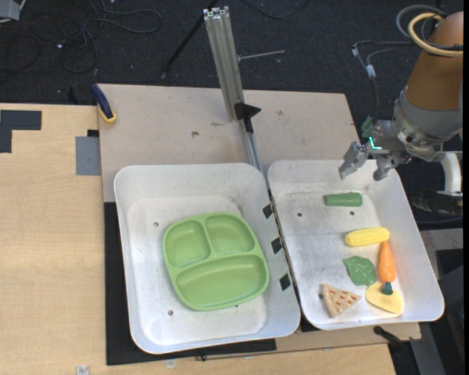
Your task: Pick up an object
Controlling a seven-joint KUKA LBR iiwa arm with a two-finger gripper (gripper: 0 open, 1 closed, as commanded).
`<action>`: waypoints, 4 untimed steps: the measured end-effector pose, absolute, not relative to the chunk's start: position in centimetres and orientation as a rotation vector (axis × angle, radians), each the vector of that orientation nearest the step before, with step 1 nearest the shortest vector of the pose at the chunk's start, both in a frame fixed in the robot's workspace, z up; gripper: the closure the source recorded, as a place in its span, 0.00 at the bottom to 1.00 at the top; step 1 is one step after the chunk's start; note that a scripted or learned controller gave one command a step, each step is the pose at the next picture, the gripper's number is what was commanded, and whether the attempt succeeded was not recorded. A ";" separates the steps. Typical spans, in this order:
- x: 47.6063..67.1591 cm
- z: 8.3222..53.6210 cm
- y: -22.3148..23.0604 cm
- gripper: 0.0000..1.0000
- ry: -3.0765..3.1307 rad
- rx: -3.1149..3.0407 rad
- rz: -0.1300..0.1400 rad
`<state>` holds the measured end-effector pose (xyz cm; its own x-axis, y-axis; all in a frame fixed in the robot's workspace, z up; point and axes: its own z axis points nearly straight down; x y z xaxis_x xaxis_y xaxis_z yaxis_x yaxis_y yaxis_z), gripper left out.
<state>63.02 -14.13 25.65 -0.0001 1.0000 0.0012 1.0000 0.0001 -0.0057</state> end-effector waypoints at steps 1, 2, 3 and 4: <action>63.1 25.8 -14.1 0.00 -2.220 -2.219 0.002; 62.0 20.1 -14.4 0.00 -2.216 -2.218 0.008; 62.2 13.8 -14.8 0.00 -2.216 -2.218 0.008; 62.4 8.8 -14.7 0.00 -2.220 -2.224 -0.001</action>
